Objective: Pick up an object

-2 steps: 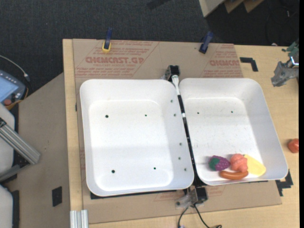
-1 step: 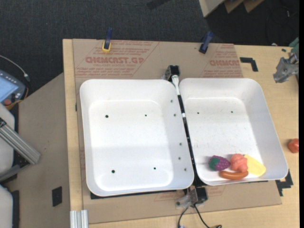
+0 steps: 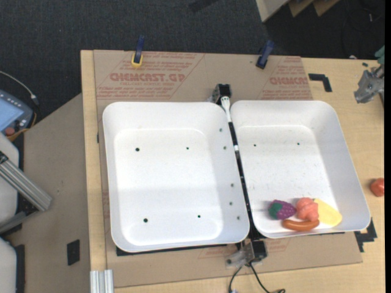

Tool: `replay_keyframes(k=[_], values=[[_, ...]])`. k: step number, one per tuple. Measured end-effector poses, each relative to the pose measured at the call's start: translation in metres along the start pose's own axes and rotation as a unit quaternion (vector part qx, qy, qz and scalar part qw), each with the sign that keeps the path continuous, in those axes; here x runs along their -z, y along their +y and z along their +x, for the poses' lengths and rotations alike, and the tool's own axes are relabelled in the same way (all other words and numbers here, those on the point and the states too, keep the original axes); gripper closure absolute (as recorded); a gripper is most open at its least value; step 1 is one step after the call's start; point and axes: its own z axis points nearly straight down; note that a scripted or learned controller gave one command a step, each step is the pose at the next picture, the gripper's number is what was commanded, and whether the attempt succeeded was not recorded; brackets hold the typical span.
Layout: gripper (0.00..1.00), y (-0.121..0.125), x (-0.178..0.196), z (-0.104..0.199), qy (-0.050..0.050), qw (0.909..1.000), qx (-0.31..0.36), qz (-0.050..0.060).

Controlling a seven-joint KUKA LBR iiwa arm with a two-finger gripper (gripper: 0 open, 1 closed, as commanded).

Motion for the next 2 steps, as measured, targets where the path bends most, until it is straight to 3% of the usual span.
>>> replay_keyframes(k=[1,2], values=[[1.00,0.001,0.010,0.000,-0.001,1.0000,0.000,-0.002],[1.00,0.020,-0.056,0.043,0.003,1.0000,0.000,0.004]])
